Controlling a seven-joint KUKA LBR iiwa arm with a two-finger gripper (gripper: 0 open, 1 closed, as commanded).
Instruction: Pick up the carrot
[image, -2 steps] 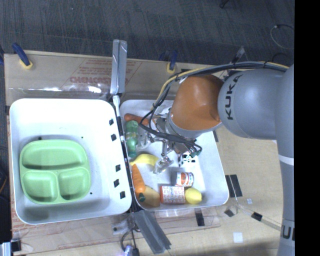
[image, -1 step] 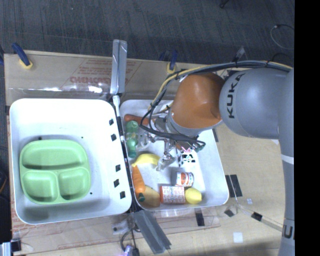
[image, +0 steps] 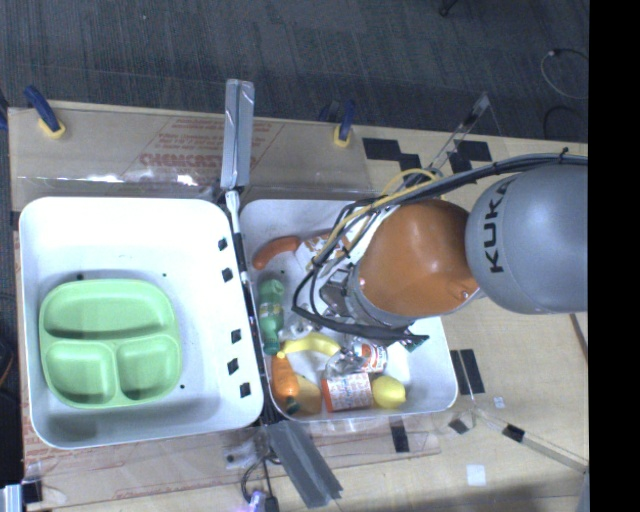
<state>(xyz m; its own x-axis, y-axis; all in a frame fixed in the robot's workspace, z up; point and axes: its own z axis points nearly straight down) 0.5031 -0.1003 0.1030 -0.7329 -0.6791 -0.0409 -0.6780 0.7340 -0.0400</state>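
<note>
Glossy moulded plastic is seen in the green tray and white bins; the tabletop looks like matt wood.

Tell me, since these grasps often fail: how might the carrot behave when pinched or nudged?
The carrot looks smooth and tapered, so it might slip from a pinch. Its round shape suggests it could roll, though the right bin's wall and a banana close beside it may check that.

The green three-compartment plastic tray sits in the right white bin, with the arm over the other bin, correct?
Not quite. The green three-compartment plastic tray sits in the left white bin, as the camera view shows. The grey-and-orange arm is over the right white bin.
</note>
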